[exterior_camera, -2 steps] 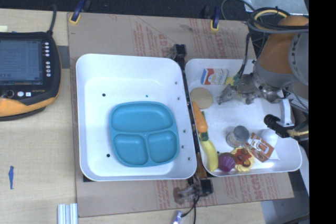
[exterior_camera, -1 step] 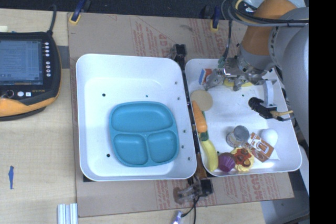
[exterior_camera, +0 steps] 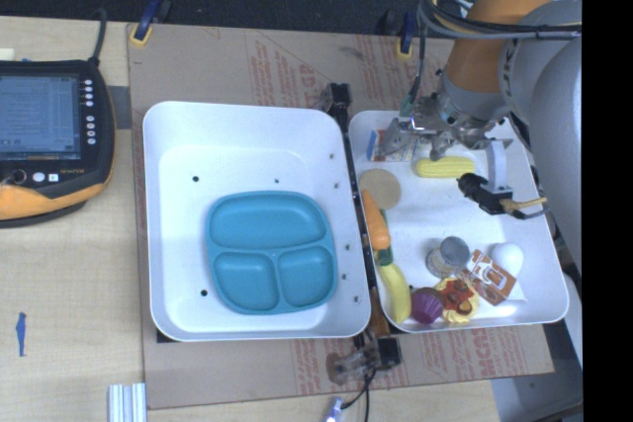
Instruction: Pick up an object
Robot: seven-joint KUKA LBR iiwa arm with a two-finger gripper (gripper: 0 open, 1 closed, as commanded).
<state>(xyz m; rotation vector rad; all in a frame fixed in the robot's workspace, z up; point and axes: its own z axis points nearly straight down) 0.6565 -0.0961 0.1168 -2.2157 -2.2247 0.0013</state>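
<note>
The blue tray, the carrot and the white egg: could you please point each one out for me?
Blue tray (exterior_camera: 269, 250), camera view, on its middle ridge.
Carrot (exterior_camera: 377, 226), camera view, mid-length.
White egg (exterior_camera: 507, 258), camera view, centre of its shell.

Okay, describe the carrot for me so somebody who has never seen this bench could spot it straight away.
Find the right bin, the one under the arm. Along its left wall, beside the bin holding the blue tray, lies the carrot, a slim orange stick running lengthwise between a round tan disc above and a yellow banana below. It is the sole orange item on that wall.
</note>
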